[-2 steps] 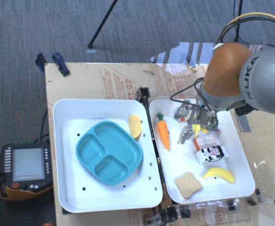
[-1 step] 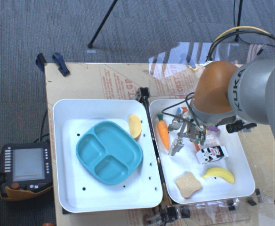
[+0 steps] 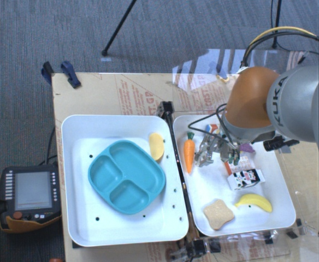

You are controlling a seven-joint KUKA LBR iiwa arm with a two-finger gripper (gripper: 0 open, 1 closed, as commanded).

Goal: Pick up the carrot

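- The carrot (image 3: 188,153) lies in the right bin (image 3: 287,201), close to its left wall, green top pointing away.
- The gripper (image 3: 217,153) hovers just right of the carrot, holding nothing; its fingers appear spread, though glare blurs them.
- A teal plate (image 3: 126,176) sits in the left bin (image 3: 75,201).

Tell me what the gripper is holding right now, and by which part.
Nothing. The gripper hangs in the right bin just right of the carrot, which lies on the bin floor with no finger around it.
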